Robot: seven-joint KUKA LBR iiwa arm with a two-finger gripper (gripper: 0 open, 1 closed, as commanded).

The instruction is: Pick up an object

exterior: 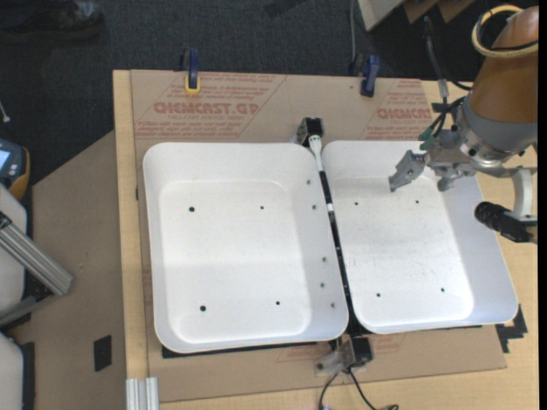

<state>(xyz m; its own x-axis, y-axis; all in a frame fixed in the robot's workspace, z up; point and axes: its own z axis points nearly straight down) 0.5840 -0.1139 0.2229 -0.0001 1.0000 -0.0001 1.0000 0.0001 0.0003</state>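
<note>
At the near edge, a small black connector (356, 351) with a trailing cable is sitting on the brown cardboard sheet (137, 314) that is covering the bench. A silver metal rail (34, 259) is slanting past the sheet's left side.

On the sheet, 2 shallow white bins are lying side by side with their inner rims touching. The left bin (158, 254) is showing 4 small dark dots on its floor, and the right bin (479, 289) is showing a few more dots and faint grey scuffs. A thin black strip (329, 220) is running along the seam between the 2 bins, ending in a small black-and-white fitting (309, 131) at the far end.

Over the far right part of the right bin, the gripper (425, 176) is hovering with its claw spread wide, the white bin floor showing between the 2 grey fingers (403, 172). I cannot tell which thing is meant to be picked up or where it is lying. A black stub (498, 217) is jutting over the right bin's right rim, just beside the gripper. Above the gripper, the grey arm (500, 135) with its orange band (511, 67) is reaching in from the right.

Farther back, 2 clamps are gripping the sheet's far edge: a blue-and-yellow clamp (191, 72) on the left and a blue clamp (369, 75) nearer the middle. Beyond them, dark carpet (214, 15) is covering the floor.
</note>
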